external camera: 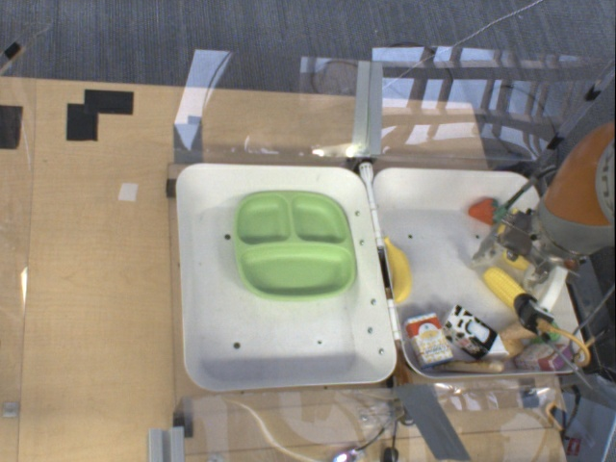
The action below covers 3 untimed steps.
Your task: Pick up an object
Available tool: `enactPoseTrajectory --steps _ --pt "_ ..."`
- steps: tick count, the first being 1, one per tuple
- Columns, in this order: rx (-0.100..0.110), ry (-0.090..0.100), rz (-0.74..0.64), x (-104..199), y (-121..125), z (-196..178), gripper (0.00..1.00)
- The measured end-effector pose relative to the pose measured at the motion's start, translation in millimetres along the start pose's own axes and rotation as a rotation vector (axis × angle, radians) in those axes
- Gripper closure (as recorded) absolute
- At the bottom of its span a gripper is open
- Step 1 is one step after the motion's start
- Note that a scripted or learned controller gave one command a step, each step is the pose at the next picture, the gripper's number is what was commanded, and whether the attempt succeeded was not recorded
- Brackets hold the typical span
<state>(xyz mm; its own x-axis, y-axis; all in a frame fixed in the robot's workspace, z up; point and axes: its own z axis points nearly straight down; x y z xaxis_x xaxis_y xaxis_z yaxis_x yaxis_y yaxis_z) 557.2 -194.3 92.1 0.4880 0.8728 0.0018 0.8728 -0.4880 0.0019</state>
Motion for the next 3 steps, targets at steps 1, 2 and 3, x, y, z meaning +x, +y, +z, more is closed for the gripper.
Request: enactPoseTrajectory --steps 1,2,3 --pt "-0.011 0.004 -0.086 67.9 33.5 3.6 0.0" --pt "-0.005 0.0 -0.439 22.0 -0.1 0.8 0.0" --pt "-0.019 0.001 -0.511 7.6 -33.5 0.8 0.0"
